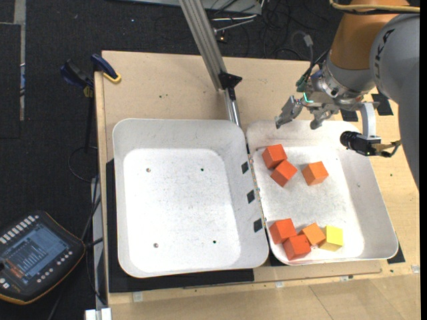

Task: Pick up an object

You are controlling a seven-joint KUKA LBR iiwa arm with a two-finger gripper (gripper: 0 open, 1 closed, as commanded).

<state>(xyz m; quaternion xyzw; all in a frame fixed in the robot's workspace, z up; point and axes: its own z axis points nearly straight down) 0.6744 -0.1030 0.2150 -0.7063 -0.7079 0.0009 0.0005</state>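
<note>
Two shallow white bins are seen from above, side by side on a bench. Six small blocks lie in the right bin (373, 212): three near its far end, the nearest to the arm an orange-red cube (273, 155), and three clustered at its near edge, one a yellow cube (333, 237). The gripper (305, 113) is held above the bin's far rim, fingers spread, nothing between them. Because the cubes touch one another, a neighbour could be struck on descent and the target nudged away.
</note>
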